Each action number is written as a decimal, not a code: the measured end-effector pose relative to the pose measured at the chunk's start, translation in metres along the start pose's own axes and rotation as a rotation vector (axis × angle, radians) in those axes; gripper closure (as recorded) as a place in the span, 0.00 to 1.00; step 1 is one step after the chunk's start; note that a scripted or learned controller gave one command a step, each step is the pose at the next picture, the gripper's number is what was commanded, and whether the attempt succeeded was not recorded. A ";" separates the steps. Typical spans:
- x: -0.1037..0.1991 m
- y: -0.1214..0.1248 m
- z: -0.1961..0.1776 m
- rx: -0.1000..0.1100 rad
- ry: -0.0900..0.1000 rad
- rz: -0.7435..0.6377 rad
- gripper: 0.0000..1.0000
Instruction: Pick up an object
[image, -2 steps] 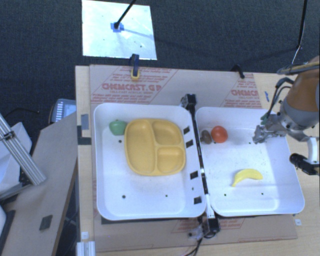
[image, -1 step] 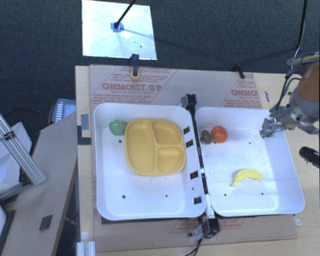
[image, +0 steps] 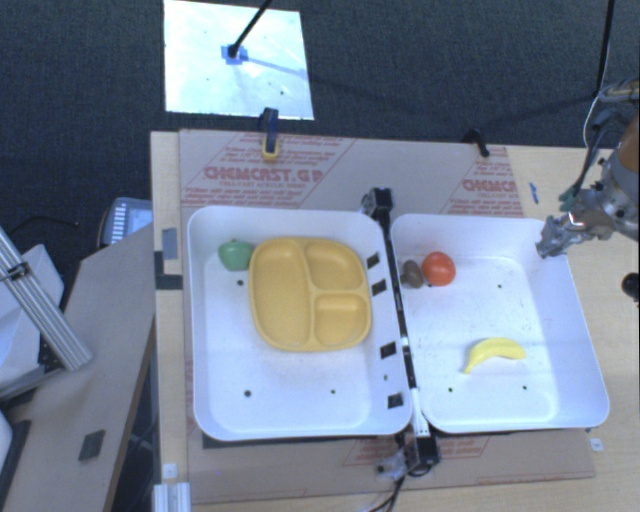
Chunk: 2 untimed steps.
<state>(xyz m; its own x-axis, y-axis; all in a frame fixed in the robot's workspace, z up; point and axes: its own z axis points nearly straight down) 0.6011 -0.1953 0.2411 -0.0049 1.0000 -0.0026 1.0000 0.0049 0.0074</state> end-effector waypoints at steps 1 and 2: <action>0.042 0.013 0.003 0.004 0.002 -0.003 1.00; 0.087 0.024 0.011 0.005 0.003 -0.004 1.00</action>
<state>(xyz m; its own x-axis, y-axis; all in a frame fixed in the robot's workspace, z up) 0.6248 -0.1087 0.2305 -0.0088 1.0000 0.0005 1.0000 0.0088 0.0025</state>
